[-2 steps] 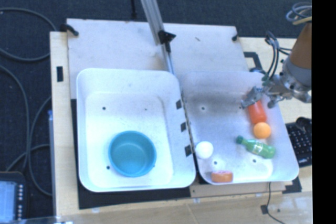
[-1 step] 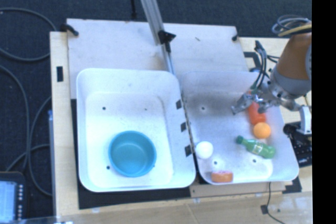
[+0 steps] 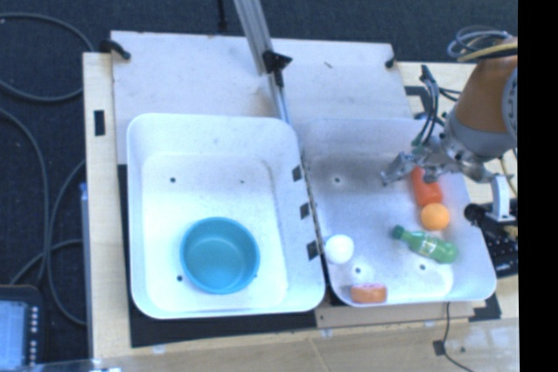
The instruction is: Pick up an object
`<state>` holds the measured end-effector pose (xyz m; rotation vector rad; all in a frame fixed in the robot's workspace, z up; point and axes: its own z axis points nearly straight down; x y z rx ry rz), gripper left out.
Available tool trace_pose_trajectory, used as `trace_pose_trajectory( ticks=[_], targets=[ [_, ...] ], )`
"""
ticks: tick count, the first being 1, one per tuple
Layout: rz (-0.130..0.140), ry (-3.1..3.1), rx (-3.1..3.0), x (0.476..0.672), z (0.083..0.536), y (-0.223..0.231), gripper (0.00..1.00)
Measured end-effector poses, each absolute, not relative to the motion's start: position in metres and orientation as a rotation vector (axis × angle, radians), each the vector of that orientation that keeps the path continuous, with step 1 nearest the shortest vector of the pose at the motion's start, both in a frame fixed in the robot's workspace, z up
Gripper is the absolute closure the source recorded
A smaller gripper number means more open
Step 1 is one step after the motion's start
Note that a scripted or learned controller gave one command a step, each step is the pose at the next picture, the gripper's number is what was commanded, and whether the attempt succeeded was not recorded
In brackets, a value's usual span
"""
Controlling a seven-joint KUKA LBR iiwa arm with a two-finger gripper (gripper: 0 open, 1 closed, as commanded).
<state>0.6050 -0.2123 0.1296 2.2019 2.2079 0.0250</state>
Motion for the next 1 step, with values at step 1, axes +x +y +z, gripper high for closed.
trace_pose_trajectory(
  ticks=[1],
  targets=[
    [0.033, 2.202, 2.194, 0.6068, 0.1392, -0.2125, 1.0]
  ],
)
